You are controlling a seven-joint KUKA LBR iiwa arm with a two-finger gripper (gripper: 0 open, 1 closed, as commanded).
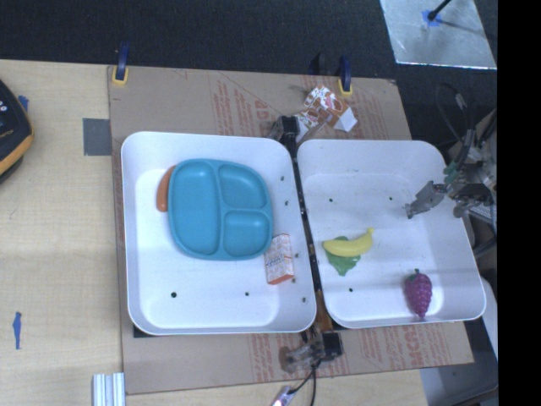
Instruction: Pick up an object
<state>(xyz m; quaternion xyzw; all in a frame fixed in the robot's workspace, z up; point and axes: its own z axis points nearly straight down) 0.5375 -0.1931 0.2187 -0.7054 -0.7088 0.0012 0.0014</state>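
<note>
I see nothing lifted yet: my gripper [425,200], finger state unclear, hovers at three o'clock, banana [349,244] and grapes [418,292] untouched.

Two white bins [211,315] — one blue plate [221,209], one banana [349,244], one grape bunch [418,293].

A light wooden bench [59,252] carries a flat brown cardboard sheet [211,108], held at its far edge by two blue clamps [122,57]. Two shallow white plastic bins, the left bin [139,227] and the right bin [380,163], sit side by side on the cardboard, touching. A black-and-orange device [10,134] rests at the bench's left edge.
</note>
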